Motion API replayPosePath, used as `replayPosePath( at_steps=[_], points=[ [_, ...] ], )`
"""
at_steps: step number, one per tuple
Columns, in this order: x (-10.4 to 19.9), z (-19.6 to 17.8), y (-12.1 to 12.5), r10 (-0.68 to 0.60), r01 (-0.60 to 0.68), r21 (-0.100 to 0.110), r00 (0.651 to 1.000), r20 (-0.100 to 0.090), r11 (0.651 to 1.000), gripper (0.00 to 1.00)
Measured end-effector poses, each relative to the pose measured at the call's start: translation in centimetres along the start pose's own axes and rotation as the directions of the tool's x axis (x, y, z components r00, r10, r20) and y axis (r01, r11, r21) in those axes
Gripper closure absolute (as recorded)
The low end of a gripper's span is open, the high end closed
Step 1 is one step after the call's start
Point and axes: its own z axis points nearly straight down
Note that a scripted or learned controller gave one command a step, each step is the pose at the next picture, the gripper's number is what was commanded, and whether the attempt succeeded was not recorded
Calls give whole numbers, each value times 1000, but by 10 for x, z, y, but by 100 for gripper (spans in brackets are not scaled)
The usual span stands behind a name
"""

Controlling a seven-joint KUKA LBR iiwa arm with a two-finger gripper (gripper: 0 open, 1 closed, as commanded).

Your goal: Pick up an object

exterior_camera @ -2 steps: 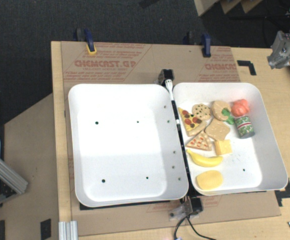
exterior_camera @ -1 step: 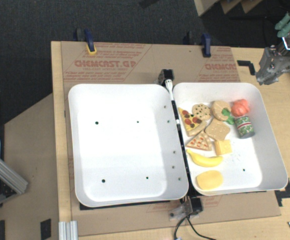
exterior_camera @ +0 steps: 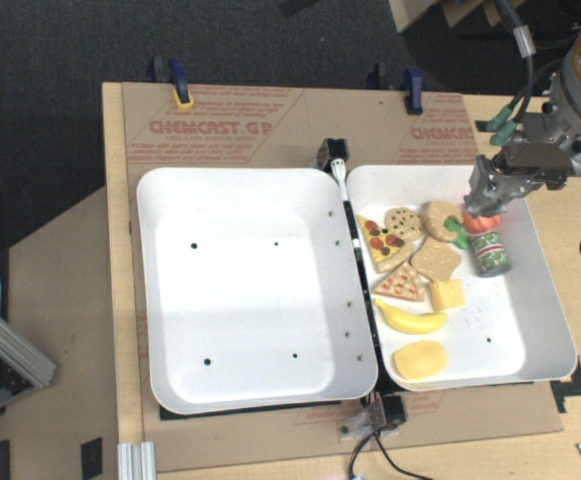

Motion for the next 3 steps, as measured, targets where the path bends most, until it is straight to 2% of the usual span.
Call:
replayPosePath(
  at_steps=[1, 2, 3],
  points=[
    [24, -98, 34, -4, 4, -23, 1000, 0, 1000, 100],
    [59, -93, -2, -3, 3, -7, 1000, 0, 1000, 100],
    [70, 12, 0, 0, 0, 3, 1000, 2, 1000, 100]
  ],
)
